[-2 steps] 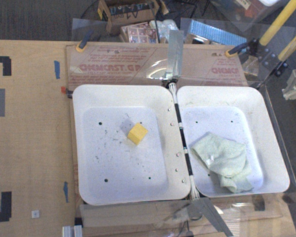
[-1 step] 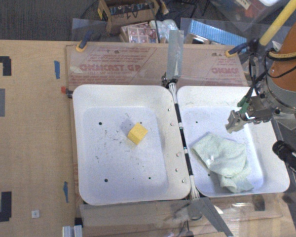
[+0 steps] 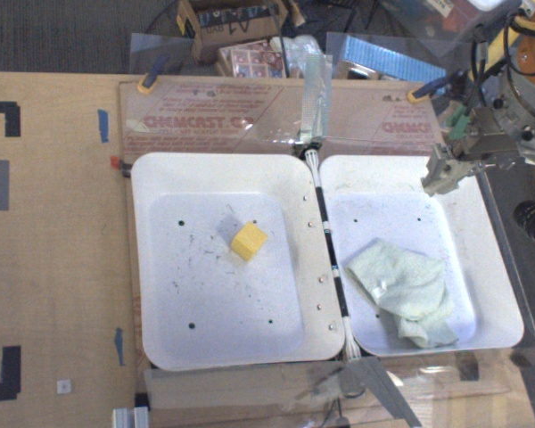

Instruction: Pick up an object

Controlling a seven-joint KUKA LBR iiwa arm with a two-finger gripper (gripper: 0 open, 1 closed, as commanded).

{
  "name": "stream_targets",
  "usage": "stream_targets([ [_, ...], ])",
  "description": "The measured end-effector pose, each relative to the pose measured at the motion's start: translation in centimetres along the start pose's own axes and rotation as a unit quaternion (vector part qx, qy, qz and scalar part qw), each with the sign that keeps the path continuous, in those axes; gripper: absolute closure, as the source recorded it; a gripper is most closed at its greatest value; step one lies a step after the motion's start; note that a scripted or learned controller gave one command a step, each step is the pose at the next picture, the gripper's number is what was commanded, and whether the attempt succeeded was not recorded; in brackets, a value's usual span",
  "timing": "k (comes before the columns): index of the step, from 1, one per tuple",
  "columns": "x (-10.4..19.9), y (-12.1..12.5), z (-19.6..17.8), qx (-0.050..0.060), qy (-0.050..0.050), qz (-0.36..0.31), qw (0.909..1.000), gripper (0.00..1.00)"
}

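Nothing picked yet. Gripper [image 3: 440, 178] hovered over right bin's [image 3: 499, 266] far corner; can't tell its state. Crumpled pale-green cloth [image 3: 408, 290] lay below-left of it, yellow block [image 3: 248, 241] further left in left bin [image 3: 152, 266]. Descent, grasp, lift all remained.

A small yellow block [image 3: 248, 241] lies alone in the left bin [image 3: 160, 346], just toward one o'clock from its centre, turned cornerwise. A crumpled pale green cloth [image 3: 407, 291] lies bunched in the right bin [image 3: 504, 328], toward five o'clock of its floor.
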State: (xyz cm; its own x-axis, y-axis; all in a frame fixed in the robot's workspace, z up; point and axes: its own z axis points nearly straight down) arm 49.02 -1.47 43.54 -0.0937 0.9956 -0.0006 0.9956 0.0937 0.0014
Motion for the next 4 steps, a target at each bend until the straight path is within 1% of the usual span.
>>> stream_targets([
  [1, 9.9, 2.0, 4.1, 0.001, 0.000, -0.045, 0.9990, 1.00],
  [2, 14.4, 0.2, 25.6, 0.001, 0.000, -0.006, 1.0000, 1.00],
  [3, 19.5, 0.6, 31.6, 0.003, 0.001, -0.106, 0.9943, 1.00],
  [4, 18.3, 0.9, 34.3, -0.004, 0.003, -0.203, 0.9792, 1.00],
])
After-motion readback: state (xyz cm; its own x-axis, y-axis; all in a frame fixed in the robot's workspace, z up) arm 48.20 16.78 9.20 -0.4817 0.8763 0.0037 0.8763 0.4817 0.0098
